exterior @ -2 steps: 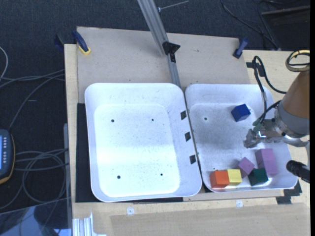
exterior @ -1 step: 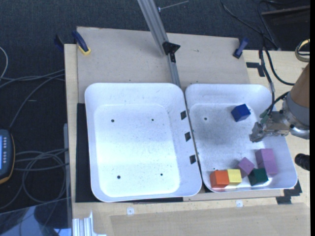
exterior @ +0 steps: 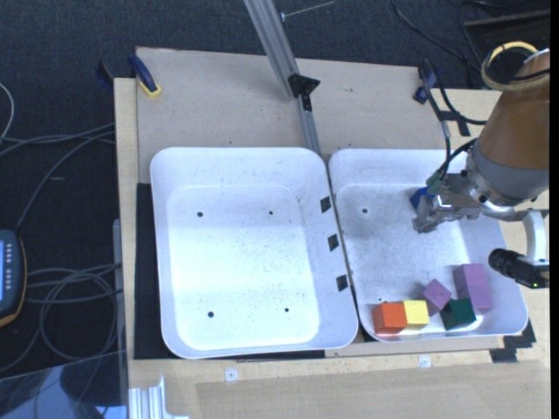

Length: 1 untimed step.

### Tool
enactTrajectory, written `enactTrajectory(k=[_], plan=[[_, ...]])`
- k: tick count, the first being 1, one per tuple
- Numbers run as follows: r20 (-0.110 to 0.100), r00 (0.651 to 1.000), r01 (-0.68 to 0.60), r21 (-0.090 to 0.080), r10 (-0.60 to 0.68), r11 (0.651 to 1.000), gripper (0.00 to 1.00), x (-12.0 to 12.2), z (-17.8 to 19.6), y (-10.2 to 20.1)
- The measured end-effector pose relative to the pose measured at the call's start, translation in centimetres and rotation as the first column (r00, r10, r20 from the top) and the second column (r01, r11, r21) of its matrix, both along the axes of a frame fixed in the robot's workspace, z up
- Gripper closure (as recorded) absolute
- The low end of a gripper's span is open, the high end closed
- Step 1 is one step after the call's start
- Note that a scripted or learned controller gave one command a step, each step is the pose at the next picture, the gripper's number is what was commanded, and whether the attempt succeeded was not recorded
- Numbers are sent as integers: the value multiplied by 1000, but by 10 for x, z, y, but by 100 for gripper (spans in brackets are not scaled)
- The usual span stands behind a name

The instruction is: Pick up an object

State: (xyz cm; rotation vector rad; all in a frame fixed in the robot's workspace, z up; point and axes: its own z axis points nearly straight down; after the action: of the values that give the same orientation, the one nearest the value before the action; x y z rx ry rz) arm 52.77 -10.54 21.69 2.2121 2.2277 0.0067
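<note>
Where the right bin point(exterior: 384, 234) comes closest to the camera, along its near wall, five small blocks sit bunched together. An orange block point(exterior: 389, 317) is at the left end, touching a yellow block point(exterior: 416, 312) beside it. Next comes a small purple block point(exterior: 437, 292), tilted, and just right of it a dark green block point(exterior: 458, 313). A taller purple block point(exterior: 475, 285) stands at the right end, close to the bin's right wall. None of them is lifted.

Farther back in the same bin, the tool point(exterior: 430, 214) hangs over the bare white floor, well apart from the blocks. It is small and partly hidden by the wrist, so I cannot tell whether it is apart or together. The grey and orange arm point(exterior: 517, 138) comes in above it from the right.

The left bin point(exterior: 175, 234) lies beside the right one. Both rest on the tan worktop point(exterior: 218, 94), and a slanted metal bar point(exterior: 275, 37) crosses its far edge.
</note>
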Motion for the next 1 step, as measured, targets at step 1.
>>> enactTrajectory(k=[1], plan=[[-1, 1000, 0, -1, 0, 1000, 100, 25, -4, 42]])
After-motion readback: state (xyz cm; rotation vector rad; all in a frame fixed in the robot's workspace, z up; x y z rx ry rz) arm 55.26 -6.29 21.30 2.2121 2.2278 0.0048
